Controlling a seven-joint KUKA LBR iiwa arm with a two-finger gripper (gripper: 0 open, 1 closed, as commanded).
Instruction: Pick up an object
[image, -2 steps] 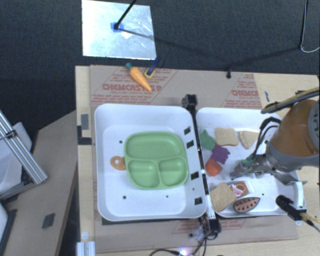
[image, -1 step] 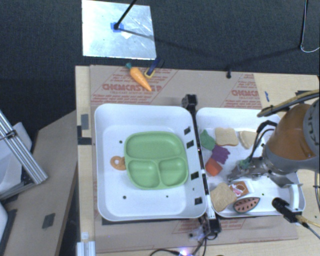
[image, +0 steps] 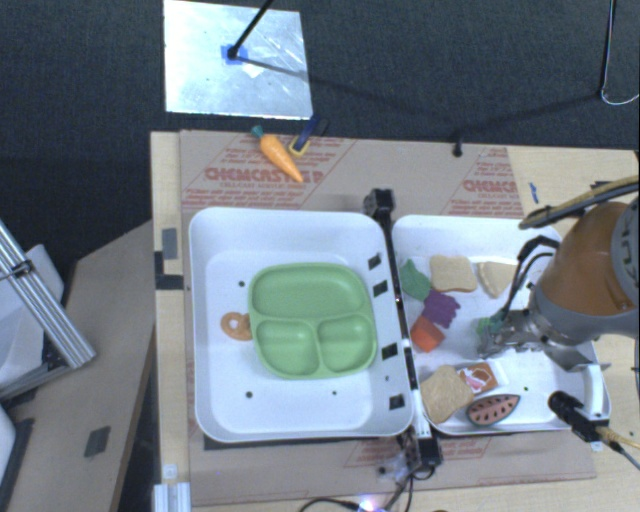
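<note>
My gripper (image: 493, 338) is low in the right bin (image: 520, 232), near its middle, below the grey wrist and orange band of the arm. A small green piece (image: 486, 324) lies right at the gripper's left side; I cannot see whether it is held. Around it lie a purple grape bunch (image: 441, 307), an orange-red piece (image: 427, 335), a green wedge (image: 412, 278), two toast slices (image: 452, 272) at the back, a bread slice (image: 445, 392), a watermelon slice (image: 493, 408) and a small red-and-white piece (image: 480, 378).
The left bin (image: 215, 400) holds a green divided plate (image: 308, 320) and an orange pretzel ring (image: 237, 326). A toy carrot (image: 280, 157) and a blue-yellow item (image: 305, 137) lie on the cardboard behind the bins. A black divider (image: 392, 300) separates the bins.
</note>
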